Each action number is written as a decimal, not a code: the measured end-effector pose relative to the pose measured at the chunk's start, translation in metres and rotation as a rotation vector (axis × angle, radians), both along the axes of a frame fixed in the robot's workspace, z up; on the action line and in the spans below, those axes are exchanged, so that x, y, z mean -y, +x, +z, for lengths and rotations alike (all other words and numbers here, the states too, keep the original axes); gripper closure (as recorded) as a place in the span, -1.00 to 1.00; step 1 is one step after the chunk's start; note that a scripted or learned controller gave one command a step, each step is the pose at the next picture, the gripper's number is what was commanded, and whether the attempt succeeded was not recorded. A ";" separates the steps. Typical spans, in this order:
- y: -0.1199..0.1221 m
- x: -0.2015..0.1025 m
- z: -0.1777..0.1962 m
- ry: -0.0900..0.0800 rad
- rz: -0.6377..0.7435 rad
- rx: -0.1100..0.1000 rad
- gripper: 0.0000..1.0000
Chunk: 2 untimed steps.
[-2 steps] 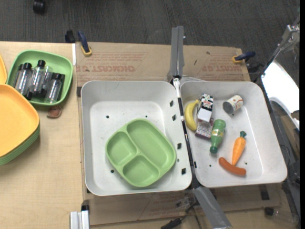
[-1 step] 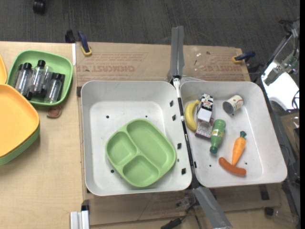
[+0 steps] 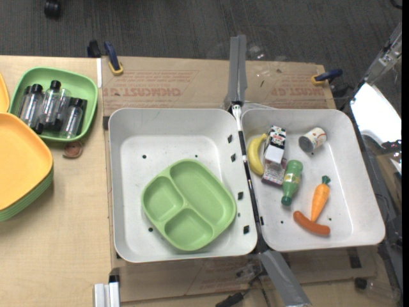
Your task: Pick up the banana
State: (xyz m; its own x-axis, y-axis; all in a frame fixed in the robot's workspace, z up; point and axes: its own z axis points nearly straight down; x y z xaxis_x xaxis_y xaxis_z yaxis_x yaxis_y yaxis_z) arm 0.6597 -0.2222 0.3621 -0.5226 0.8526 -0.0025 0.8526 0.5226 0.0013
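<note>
The yellow banana (image 3: 257, 153) lies in the right bin (image 3: 358, 235), curved along its left wall near the back. A small black-and-white carton (image 3: 276, 144) rests right beside the banana on its right, touching or almost touching it. A flat purple packet (image 3: 273, 173) sits just in front of the carton.
The right bin also holds a green bottle (image 3: 291, 181), a toy carrot (image 3: 320, 197), a red sausage (image 3: 311, 223) and a white cup (image 3: 313, 139). In the left bin (image 3: 128, 139) lies a green divided plate (image 3: 188, 203). At far left are a green tray of bottles (image 3: 54, 104) and stacked orange plates (image 3: 19, 165).
</note>
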 end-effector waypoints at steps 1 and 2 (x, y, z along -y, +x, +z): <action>-0.071 0.000 -0.208 0.001 -0.212 -0.003 1.00; 0.000 -0.007 -0.078 -0.001 0.057 0.002 1.00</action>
State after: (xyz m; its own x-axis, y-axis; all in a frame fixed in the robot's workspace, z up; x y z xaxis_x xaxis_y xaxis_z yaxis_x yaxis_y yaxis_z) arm 0.6597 -0.2157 0.2841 -0.5702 0.8215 -0.0043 0.8215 0.5702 0.0019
